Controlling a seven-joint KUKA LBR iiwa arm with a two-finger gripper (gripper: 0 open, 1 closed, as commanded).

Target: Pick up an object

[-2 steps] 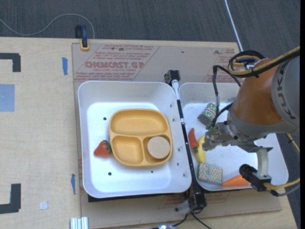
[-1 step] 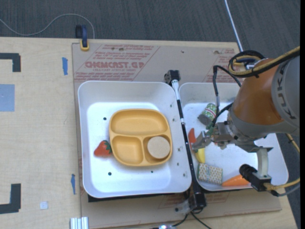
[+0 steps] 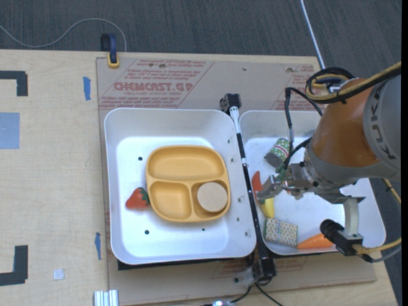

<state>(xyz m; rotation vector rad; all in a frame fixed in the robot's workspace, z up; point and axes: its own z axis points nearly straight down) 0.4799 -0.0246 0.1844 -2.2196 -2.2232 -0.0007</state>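
A yellow banana [image 3: 268, 207] lay in the right bin [image 3: 376, 225], just below the gripper [image 3: 273, 189]; whether the gripper was open or closed could not be told. A red piece [image 3: 256, 182], a green can [image 3: 280, 150], a packet [image 3: 281, 232] and a carrot [image 3: 313, 241] lay nearby.
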